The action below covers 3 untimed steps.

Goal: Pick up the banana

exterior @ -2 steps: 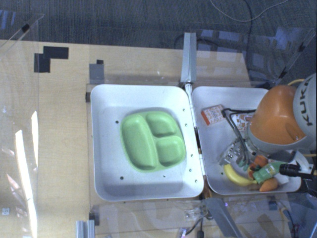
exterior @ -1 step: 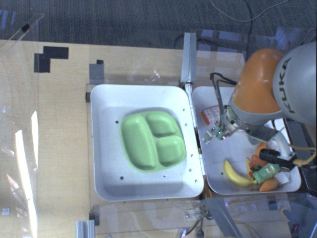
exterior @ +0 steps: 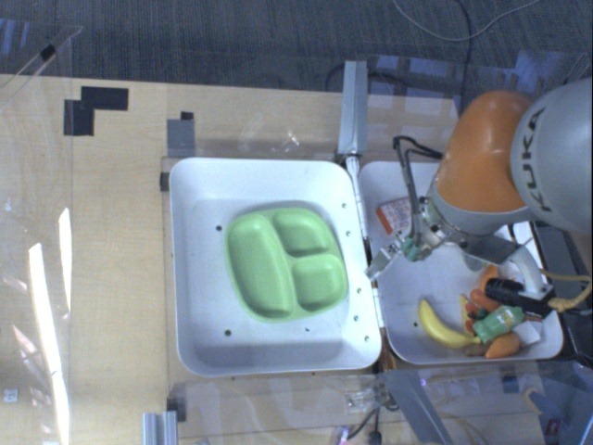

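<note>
Gripper [exterior: 414, 246] over right bin [exterior: 405, 339]; grip state cannot be told. Banana [exterior: 441, 326] lies below and right of it, apart. Green tray [exterior: 285, 262] to its left.

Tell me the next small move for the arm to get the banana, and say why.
Probably shift the gripper toward the near edge of the right bin and slightly rightward, until it is over the banana. The gripper sits near the bin's left wall, farther back than the banana, which lies free on the floor beside a pile of other toy items.
</note>
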### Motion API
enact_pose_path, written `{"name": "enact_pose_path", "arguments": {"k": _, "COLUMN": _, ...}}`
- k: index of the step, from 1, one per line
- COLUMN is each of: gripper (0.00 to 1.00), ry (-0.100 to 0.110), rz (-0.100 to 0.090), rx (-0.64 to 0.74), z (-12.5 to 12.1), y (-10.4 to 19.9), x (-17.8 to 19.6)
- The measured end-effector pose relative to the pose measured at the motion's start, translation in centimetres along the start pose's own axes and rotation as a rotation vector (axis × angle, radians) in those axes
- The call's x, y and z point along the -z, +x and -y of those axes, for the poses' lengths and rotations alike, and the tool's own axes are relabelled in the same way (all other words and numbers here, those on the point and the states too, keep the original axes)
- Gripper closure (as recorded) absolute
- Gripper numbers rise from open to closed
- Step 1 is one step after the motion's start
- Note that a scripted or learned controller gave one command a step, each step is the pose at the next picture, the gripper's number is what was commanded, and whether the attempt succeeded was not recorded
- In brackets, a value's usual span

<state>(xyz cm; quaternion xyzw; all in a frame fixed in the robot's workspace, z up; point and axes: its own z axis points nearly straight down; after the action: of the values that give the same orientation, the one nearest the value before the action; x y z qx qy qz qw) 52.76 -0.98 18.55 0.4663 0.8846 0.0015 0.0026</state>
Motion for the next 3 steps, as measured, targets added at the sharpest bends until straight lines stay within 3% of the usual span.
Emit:
{"name": "enact_pose_path", "arguments": {"k": 1, "gripper": 0.0, "ry": 0.001, "rz": 0.0, "rx": -0.061, "z": 6.4, "y": -2.4, "x": 0.0}}
{"name": "enact_pose_path", "arguments": {"k": 2, "gripper": 0.0, "ry": -0.005, "rz": 0.006, "rx": 0.312, "z": 7.9, "y": -5.0, "x": -9.6}}
{"name": "enact_pose_path", "arguments": {"k": 3, "gripper": 1.0, "ry": -0.013, "rz": 0.013, "rx": 0.312, "z": 7.6, "y": -5.1, "x": -8.4}}
